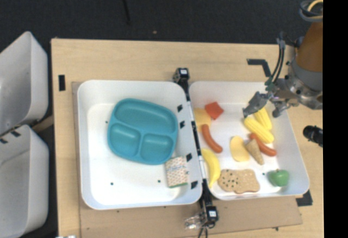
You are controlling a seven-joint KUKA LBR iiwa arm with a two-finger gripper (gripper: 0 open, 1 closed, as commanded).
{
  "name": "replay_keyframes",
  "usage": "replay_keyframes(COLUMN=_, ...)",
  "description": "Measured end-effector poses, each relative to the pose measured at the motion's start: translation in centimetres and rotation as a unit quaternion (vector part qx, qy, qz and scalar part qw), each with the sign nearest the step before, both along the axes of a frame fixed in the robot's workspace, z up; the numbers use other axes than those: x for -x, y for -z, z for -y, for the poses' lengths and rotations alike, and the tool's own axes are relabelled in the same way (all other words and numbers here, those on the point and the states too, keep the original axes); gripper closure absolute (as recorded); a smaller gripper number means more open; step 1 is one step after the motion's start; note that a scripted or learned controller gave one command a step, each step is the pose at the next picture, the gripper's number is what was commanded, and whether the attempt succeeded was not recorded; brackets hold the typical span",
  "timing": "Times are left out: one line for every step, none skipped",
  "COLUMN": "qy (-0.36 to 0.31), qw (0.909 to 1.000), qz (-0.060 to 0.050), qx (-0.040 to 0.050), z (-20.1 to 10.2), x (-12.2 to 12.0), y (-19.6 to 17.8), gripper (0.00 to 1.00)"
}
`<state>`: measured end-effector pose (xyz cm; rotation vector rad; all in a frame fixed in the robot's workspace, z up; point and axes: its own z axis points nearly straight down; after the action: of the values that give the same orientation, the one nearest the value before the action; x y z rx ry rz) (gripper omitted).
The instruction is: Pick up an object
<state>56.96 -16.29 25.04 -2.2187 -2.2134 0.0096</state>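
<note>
The fingers [265,104] are spread apart and hold nothing. The yellow corn [260,124] sits just below them. Next, I think: go down and squeeze it.

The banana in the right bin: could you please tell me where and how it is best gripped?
Probably across the middle of the banana, coming straight down. It lies flat along the bin's left wall, so the fingers should close across its narrow width.

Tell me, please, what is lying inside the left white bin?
The left bin holds a teal divided plate and, near its front right corner, a small patterned packet. Whatever bin floor lies beneath the plate is covered from view.
</note>
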Motion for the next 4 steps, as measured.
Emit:
replay_keyframes(qy=-0.001, qw=1.0000, qz=0.005, qx=0.0007, z=0.0, x=-0.2, y=-0.5, gripper=0.00)
replay_keyframes(qy=-0.001, qw=1.0000, qz=0.003, qx=0.0007, z=-0.9, x=0.2, y=4.5, gripper=0.00)
replay_keyframes(qy=0.000, qw=1.0000, qz=0.003, qx=0.0012, z=-0.2, x=0.0, y=9.0, gripper=0.00)
replay_keyframes(qy=0.001, qw=1.0000, qz=0.003, qx=0.0011, z=-0.4, x=-0.2, y=13.2, gripper=0.00)
